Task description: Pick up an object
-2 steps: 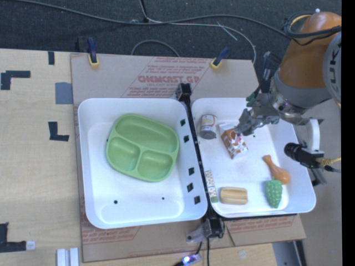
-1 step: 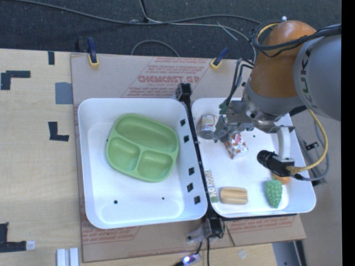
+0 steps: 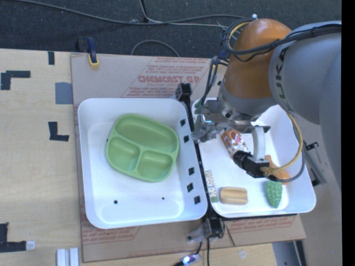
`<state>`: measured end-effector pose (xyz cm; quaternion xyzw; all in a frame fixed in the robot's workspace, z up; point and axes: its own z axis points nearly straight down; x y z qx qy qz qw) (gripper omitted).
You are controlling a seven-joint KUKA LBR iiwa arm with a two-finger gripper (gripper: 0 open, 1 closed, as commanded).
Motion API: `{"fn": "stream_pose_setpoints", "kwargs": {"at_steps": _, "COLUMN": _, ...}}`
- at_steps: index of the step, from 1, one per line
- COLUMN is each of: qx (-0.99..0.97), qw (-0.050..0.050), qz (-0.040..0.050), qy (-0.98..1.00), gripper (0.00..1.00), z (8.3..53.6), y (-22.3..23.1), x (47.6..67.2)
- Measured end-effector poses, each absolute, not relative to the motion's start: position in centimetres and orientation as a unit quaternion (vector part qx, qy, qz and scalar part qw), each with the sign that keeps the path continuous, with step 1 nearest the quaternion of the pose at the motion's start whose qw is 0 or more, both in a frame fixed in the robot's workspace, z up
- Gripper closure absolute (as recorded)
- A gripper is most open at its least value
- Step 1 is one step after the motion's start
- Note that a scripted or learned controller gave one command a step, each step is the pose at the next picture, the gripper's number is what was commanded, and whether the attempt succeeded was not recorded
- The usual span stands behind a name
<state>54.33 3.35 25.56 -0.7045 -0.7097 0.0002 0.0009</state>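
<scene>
On the surface (image 3: 33, 165), toward 9 o'clock of the view: the left bin (image 3: 138, 206), with a green divided plate (image 3: 143, 147) lying flat in its upper half.

Near the centre, by the wall between the bins: the tool (image 3: 204, 127), low at the 9 o'clock edge of the right bin (image 3: 297, 195). How far open, impossible to tell; nothing visibly in its hold.

Just at 3 o'clock of the tool: a red-and-white packet (image 3: 234, 141), probably the nearest candidate. Toward 5 o'clock: a tan roll (image 3: 233, 195), then a green bumpy piece (image 3: 273, 193), with an orange piece (image 3: 277, 173) just at its 12 o'clock.

By the look of it, early in the task: nothing lifted, every item lying in a bin. Grasp and lift not yet done.
</scene>
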Motion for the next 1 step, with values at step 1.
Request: {"fn": "stream_pose_setpoints", "kwargs": {"at_steps": 1, "qx": -0.705, "qw": 0.001, "qz": 0.0012, "qy": -0.709, "gripper": 1.00, "z": 24.76, "y": 7.73, "x": 54.36}}
